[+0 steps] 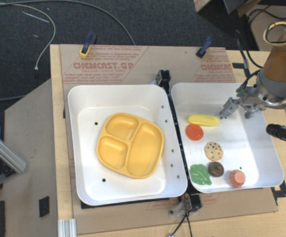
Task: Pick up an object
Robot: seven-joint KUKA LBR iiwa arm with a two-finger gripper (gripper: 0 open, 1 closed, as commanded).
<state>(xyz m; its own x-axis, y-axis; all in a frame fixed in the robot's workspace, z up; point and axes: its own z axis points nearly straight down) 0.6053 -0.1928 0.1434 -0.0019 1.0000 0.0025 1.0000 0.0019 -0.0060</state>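
Two shallow white bins are set side by side on the counter (133,58). In the left bin (79,102) a yellow divided plate (130,144) with three compartments is seated. In the right bin (261,152) six small items are contained: a yellow banana-shaped piece (203,120), a red-orange round piece (194,132) touching just below it, a speckled cookie (213,151), a green leaf-shaped piece (200,174), a dark brown round piece (216,169) beside it, and a pink piece (237,177). The gripper (237,108) is positioned over the upper part of the right bin, just right of the banana-shaped piece. The fingers are seen spread apart, with nothing gripped between them.
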